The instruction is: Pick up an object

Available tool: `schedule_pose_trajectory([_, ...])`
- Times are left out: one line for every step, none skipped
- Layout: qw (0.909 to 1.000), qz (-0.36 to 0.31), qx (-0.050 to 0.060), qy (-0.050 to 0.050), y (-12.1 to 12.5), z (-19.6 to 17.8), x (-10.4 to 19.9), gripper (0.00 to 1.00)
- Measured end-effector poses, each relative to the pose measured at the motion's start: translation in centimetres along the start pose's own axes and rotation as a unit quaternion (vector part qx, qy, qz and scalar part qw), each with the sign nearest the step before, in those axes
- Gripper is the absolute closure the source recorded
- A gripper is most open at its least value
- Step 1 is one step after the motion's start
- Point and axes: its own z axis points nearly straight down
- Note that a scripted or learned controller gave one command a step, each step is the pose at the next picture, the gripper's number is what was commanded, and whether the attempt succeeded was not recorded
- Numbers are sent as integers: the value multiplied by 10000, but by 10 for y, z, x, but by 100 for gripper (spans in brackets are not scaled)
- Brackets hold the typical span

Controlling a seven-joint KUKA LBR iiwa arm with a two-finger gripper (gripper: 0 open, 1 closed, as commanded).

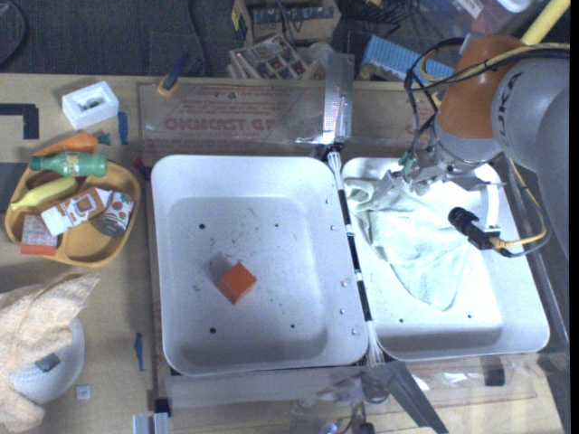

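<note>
Cloth (418, 247) lies crumpled just beneath the gripper (409, 172), whose state I cannot tell, block (238, 282) far left.

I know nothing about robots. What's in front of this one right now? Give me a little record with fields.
left bin: holds an orange block
right bin: holds a crumpled white cloth
arm: reaches in from the right, above the right bin's far end
gripper: down at the cloth's far edge; grasp cannot be judged
beside the bins: yellow bowl of toy food on the left
</note>
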Motion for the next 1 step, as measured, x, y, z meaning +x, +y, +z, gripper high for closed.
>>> schedule_pose_trajectory([9996, -279, 56, 12, 4, 19, 7, 0])
